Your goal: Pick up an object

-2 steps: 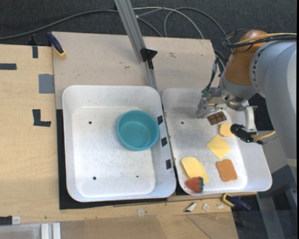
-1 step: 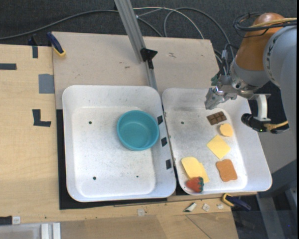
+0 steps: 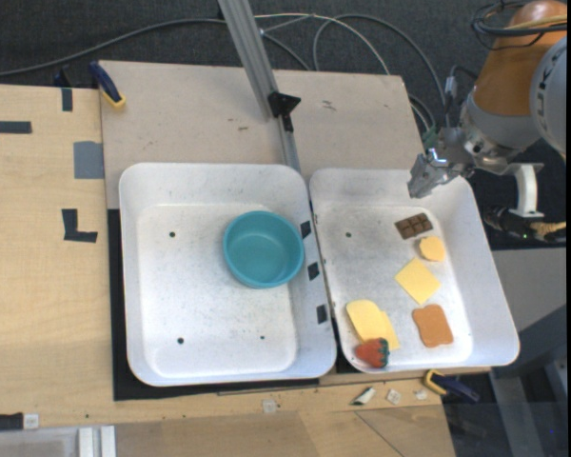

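1. In the camera view, the gripper [image 3: 425,181] is hovering over the upper right corner of the right bin [image 3: 485,284]; whether its jaws are apart or together cannot be told.
2. A brown chocolate piece [image 3: 414,225] is lying just below it, with a small yellow piece [image 3: 432,248], a yellow square [image 3: 418,281], an orange slab [image 3: 432,326], a yellow block [image 3: 369,320] and a strawberry [image 3: 372,352] sitting further down.
3. A teal bowl [image 3: 262,248] is resting in the left bin [image 3: 152,284].

Light wooden table [image 3: 38,284] with dark tape marks [image 3: 74,225]; tan cardboard sheet [image 3: 190,112] behind bins; slanted grey metal pole [image 3: 252,50] with black clamp [image 3: 284,105]; black cables [image 3: 362,41] along dark floor; blue-yellow clip [image 3: 108,84] at cardboard corner.
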